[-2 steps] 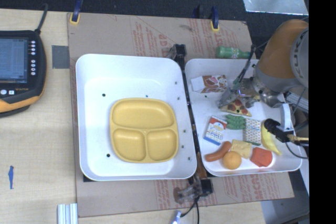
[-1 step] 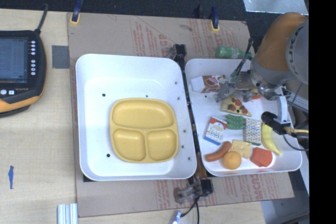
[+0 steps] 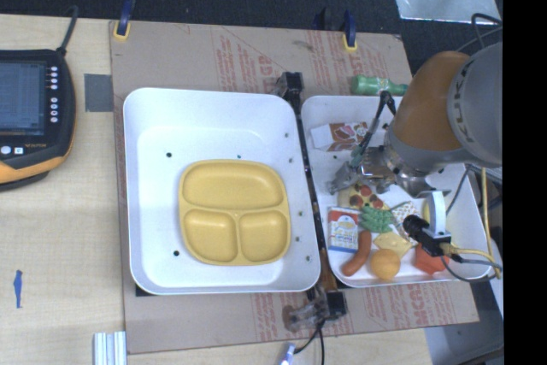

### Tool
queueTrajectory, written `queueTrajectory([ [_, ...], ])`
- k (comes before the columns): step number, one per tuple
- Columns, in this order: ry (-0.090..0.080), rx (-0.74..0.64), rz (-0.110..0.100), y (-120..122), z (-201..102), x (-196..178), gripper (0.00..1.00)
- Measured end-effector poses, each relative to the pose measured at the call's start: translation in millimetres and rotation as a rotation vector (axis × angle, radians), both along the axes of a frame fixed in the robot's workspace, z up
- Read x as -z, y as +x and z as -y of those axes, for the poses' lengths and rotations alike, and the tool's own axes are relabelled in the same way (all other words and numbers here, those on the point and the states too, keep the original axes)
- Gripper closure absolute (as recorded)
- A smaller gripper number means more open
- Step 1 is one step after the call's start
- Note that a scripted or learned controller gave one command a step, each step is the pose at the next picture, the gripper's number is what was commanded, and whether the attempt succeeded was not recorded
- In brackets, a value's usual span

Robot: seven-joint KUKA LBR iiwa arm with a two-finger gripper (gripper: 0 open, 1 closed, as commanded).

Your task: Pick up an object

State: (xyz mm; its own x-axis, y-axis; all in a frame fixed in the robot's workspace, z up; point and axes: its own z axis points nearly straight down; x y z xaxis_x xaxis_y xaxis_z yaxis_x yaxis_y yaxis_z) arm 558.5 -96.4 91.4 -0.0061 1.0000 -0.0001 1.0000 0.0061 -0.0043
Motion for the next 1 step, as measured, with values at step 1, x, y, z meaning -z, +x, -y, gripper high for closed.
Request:
queueTrajectory([
  [1, -0.001, -0.002, -0.001, 0.2, 1.3, -10.3, 1.00],
])
